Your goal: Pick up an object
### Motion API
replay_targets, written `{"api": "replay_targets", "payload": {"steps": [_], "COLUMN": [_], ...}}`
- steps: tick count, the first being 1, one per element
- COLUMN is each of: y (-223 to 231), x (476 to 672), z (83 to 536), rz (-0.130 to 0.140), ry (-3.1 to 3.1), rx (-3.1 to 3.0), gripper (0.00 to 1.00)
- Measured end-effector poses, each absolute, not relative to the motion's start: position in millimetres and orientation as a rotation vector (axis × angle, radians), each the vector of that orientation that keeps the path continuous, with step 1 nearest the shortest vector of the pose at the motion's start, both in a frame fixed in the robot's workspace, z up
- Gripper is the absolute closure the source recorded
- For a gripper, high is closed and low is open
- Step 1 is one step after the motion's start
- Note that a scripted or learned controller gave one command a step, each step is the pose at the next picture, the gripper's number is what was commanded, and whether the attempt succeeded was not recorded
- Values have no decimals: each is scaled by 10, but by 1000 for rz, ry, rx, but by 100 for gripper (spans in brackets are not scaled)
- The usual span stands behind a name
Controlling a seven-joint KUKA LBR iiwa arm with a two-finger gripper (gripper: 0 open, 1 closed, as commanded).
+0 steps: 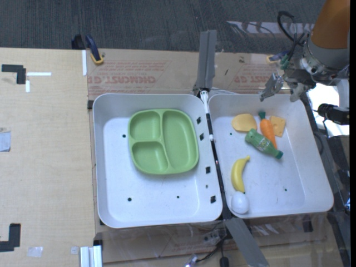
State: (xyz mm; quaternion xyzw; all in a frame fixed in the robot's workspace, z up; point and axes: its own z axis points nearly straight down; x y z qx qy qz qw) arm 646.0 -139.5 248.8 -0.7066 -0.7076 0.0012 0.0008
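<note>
- Dark carpet runs behind my bench (44, 166), a pale wooden top with cardboard under two white bins.
- I take the right bin (311, 199) as my landmark; the left bin (111, 204) touches its left wall and holds a green divided plate (163, 141).
- My claw (282, 87) hangs above the right bin's far rim, near its far right corner. Its fingers look spread and nothing sits between them.
- Toward the far side of the right bin lie a yellow-orange piece (242, 122), an orange carrot (267, 129) and a green bottle (262, 143), bunched and touching.
- A banana (239, 173) lies nearer the bin's middle left.
- A white egg (240, 203) rests at the near left corner, just below the banana.
</note>
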Motion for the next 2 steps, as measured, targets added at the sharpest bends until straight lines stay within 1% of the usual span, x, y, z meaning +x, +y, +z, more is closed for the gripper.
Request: {"api": "replay_targets", "payload": {"steps": [1,2], "y": [-1615,-1899], "x": [6504,6229], "z": [1067,939], "rz": [2,-1], "ry": [-2195,-2356], "rx": [-2248,-2081], "gripper": [0,0]}}
